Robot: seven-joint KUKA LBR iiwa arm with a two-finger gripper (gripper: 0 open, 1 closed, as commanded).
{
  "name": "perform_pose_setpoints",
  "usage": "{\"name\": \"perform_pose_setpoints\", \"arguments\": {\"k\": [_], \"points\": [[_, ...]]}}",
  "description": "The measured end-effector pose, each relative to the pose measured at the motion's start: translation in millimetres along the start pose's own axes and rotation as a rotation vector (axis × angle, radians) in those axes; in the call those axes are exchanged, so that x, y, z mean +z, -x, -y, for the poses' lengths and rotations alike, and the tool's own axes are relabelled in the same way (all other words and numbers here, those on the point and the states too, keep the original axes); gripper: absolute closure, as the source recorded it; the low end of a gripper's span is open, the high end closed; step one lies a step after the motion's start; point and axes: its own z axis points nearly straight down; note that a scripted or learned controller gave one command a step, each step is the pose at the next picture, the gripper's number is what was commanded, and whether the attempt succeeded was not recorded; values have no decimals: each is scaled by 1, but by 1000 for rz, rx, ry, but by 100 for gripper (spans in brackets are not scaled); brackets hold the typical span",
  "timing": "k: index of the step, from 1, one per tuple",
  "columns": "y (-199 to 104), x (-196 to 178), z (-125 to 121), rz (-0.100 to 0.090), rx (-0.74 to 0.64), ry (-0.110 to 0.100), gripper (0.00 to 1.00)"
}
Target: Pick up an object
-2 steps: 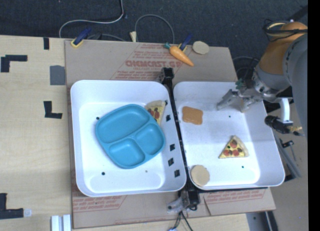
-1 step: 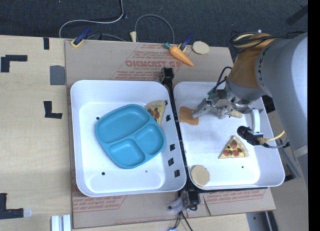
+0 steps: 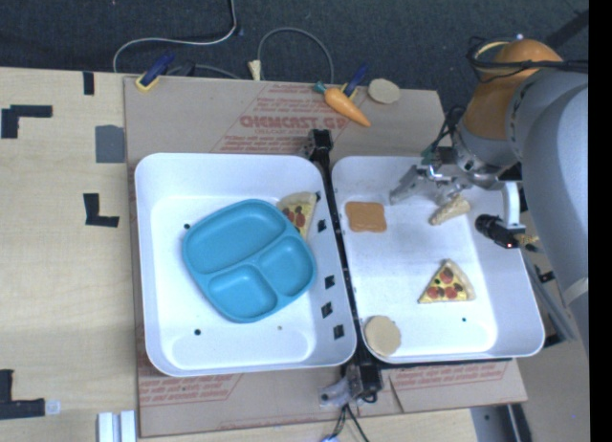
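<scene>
My gripper (image 3: pixel 427 199) hangs over the back of the right bin (image 3: pixel 516 335), with its fingers spread apart and nothing between them. A brown toast square (image 3: pixel 365 217) lies just left of it. A pizza slice (image 3: pixel 446 283) lies further forward in the same bin. A round tan cookie (image 3: pixel 382 335) rests at that bin's front left corner. The left bin (image 3: pixel 158 239) holds a blue divided plate (image 3: pixel 249 258), and a second pizza slice (image 3: pixel 299 209) lies beside its back right edge.
Behind the bins, a toy carrot (image 3: pixel 344 105) and a small round biscuit (image 3: pixel 384 92) lie on the cardboard. Cables loop across the dark floor at the back. The grey arm (image 3: pixel 559 172) fills the right side.
</scene>
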Motion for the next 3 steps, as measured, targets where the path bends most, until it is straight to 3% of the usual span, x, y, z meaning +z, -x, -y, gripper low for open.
{"name": "perform_pose_setpoints", "arguments": {"k": [1,2,3], "points": [[38,-59,-3,2,2,0,0],[-18,3,87,1,0,-4,0],[40,-2,177,3,7,0,0]]}}
